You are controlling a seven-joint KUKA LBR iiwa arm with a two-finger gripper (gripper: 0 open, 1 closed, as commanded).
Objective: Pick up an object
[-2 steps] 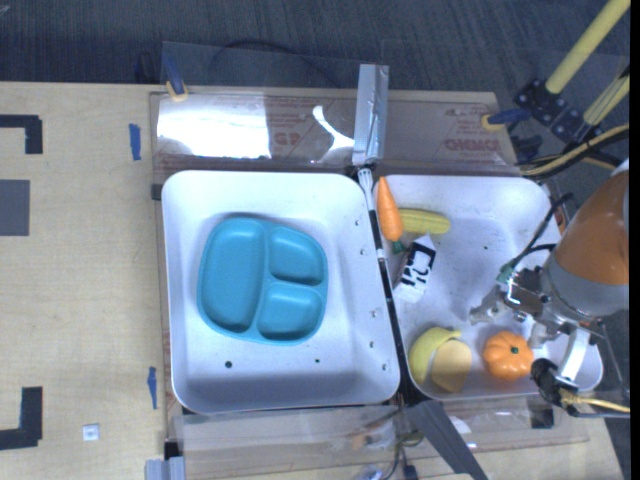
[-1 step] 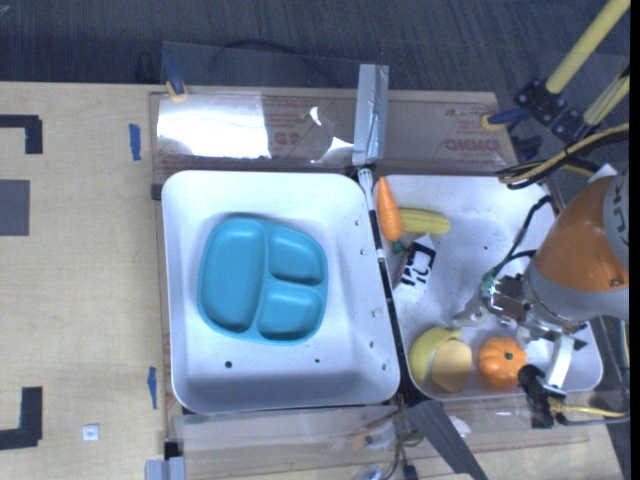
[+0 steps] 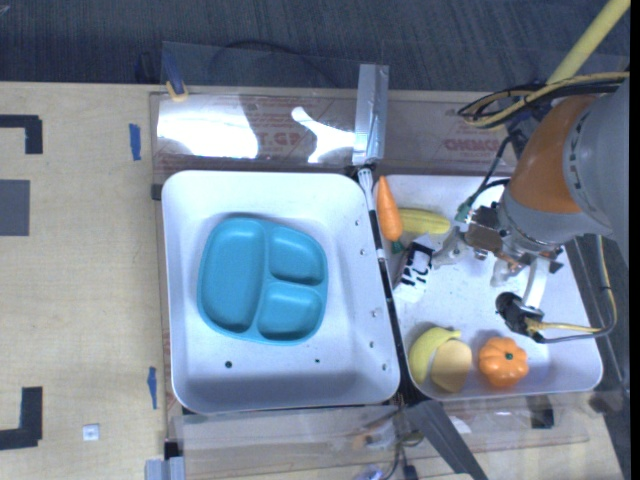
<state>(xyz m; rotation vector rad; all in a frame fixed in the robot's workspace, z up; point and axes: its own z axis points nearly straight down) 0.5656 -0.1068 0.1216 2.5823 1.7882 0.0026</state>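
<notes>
At the near edge of the right bin (image 3: 590, 368), closest to the camera, a small orange pumpkin (image 3: 503, 361) and a yellow-green apple-like fruit (image 3: 441, 356) are seen side by side, just apart. Either could be taken as the object to be picked. Against the bin's far left corner a carrot (image 3: 387, 211) and a banana (image 3: 424, 221) are found touching, the carrot's long axis running along the dividing wall and the banana's lying across it. A small black-and-white piece (image 3: 416, 265) is seen just beside them.

The claw (image 3: 508, 255) is held above the middle of this bin; whether anything is gripped cannot be told, as it is masked by the wrist and cables. From the claw, the pumpkin lies toward the near edge and is judged the nearer target; the banana lies toward the left wall.

In the left bin (image 3: 200, 368) a blue divided tray (image 3: 262, 278) is seen, well apart.
</notes>
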